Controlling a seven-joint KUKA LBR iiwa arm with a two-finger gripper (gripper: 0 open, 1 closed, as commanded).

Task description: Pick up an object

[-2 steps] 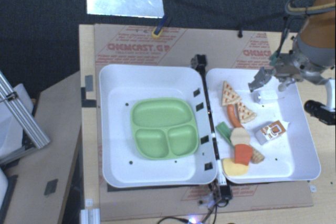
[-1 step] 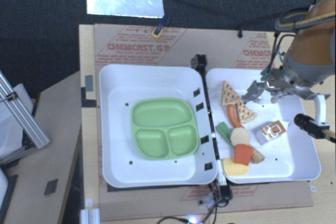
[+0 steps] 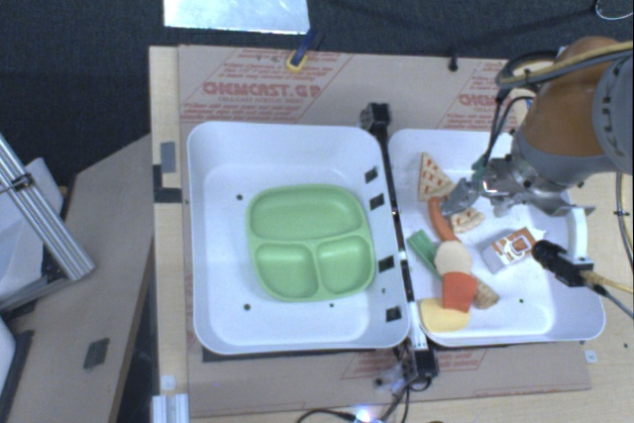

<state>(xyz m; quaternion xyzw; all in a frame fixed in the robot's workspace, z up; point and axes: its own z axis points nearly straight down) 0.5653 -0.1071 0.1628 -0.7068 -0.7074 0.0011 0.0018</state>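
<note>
two white bins: left bin (image 3: 213, 243) holds one green divided plate (image 3: 307, 243), right bin (image 3: 575, 317) holds the toy food pile. gripper (image 3: 464, 201) sits low over the pile's upper left, can't tell if the jaws are apart or together. nearest target: orange sausage (image 3: 439, 217), just below-left of the tips, long axis running down-right. also one pizza wedge (image 3: 432, 175), one small carton (image 3: 511, 247), one yellow piece (image 3: 445, 315)

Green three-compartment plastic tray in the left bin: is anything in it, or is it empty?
Empty. The green three-compartment plastic tray shows bare green in all three compartments; the toy food lies in the right white bin.
</note>
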